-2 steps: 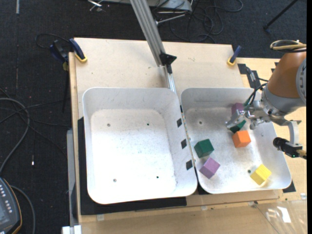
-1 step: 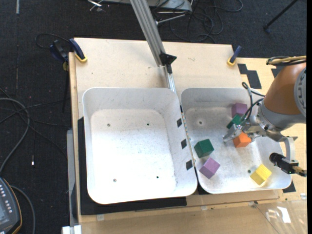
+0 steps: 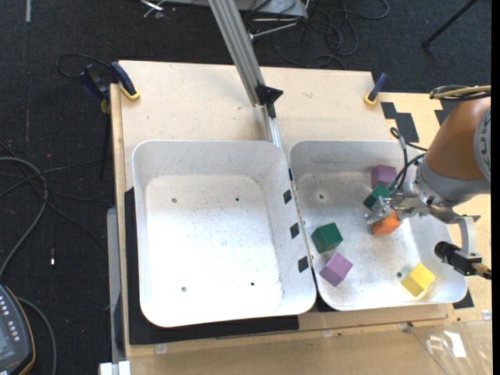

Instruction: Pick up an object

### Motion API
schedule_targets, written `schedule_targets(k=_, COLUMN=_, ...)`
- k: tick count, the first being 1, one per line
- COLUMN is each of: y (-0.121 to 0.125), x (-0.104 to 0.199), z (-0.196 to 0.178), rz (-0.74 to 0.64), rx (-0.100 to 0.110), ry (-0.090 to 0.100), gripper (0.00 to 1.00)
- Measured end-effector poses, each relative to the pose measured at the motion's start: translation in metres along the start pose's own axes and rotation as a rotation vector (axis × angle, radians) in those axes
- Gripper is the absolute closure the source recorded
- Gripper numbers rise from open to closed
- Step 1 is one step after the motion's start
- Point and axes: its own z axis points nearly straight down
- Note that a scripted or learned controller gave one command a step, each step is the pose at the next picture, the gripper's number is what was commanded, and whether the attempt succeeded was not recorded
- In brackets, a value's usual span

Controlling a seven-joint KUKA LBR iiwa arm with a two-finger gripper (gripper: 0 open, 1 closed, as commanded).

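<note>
End effector (image 3: pixel 385 212) low over the small orange block (image 3: pixel 385 225) near the right white bin's (image 3: pixel 353 306) far edge; grip state indiscernible, nothing visibly lifted yet.

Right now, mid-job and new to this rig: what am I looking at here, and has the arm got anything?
One camera looks down at a slant on a bench with two white bins. The grey and orange arm reaches in from the right. Its pincer is down in the right bin, among a teal block, an orange block and a purple block. I cannot tell whether it holds any. Loose in that bin: a green cube, a purple cube and a yellow cube. The left bin sits beside it.
</note>
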Motion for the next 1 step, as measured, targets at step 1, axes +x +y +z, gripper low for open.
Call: schedule_targets(k=1, y=-0.0356, x=0.0295, z=-0.0323, rz=-0.001, rx=0.004, ry=0.003, gripper=1.00)
